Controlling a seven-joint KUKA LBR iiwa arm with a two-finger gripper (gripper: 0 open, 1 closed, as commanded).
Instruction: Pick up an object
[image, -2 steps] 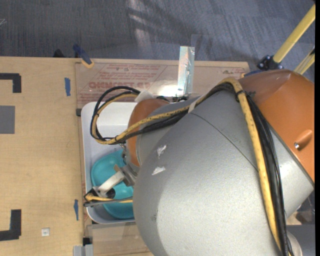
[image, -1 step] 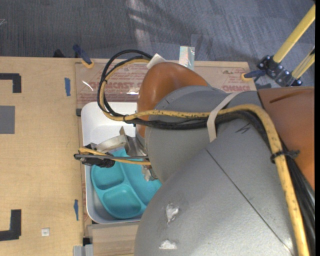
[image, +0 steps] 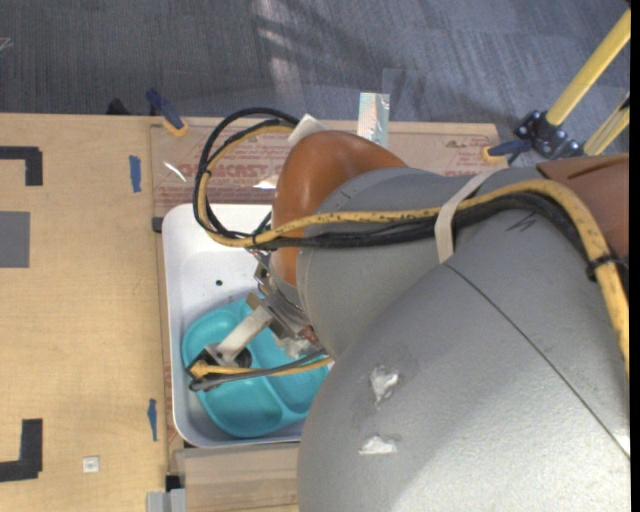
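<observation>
Bulk of the grey arm (image: 480, 380) crowds the near right, hiding much of the white bin (image: 195, 260), where the gripper (image: 283, 333), its opening impossible to tell, hangs over what looks like a turquoise bowl (image: 245, 408) by the near-left corner, bare floor beyond.

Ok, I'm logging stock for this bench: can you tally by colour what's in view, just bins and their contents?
Teal: 1, the bowl
White: 1, the bin
Total: 2; the arm covers the rest of the bench.
</observation>
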